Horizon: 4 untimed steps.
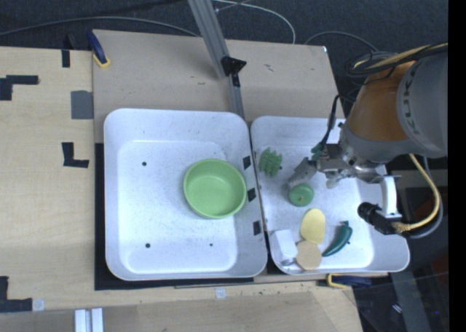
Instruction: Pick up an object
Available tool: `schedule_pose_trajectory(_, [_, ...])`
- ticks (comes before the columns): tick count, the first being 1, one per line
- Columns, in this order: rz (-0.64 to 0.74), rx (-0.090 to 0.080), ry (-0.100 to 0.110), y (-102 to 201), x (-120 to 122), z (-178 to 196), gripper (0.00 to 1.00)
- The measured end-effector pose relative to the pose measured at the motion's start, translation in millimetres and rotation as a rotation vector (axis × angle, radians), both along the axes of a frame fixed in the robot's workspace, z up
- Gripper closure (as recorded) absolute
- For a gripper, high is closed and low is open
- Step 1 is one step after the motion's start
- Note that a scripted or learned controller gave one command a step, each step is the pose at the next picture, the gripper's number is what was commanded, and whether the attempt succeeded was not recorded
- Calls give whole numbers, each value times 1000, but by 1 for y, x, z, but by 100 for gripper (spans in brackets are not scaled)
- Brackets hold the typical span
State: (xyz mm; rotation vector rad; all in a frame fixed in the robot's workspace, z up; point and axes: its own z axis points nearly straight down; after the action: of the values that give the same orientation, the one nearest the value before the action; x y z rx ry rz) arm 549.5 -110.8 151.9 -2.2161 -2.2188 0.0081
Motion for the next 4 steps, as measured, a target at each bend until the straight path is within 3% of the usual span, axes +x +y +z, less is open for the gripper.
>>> schedule_pose_trajectory(1, [0, -1, -3, -3, -6, -62, 0])
schedule_pose_trajectory(2, [0, 0, -7, -2, -6, -62, 0])
schedule_pose_trajectory(3, [1, 1, -5, -2, -7, -53, 100])
schedule_pose_trajectory(4, [0, -1, -12, -2, -3, 10, 100])
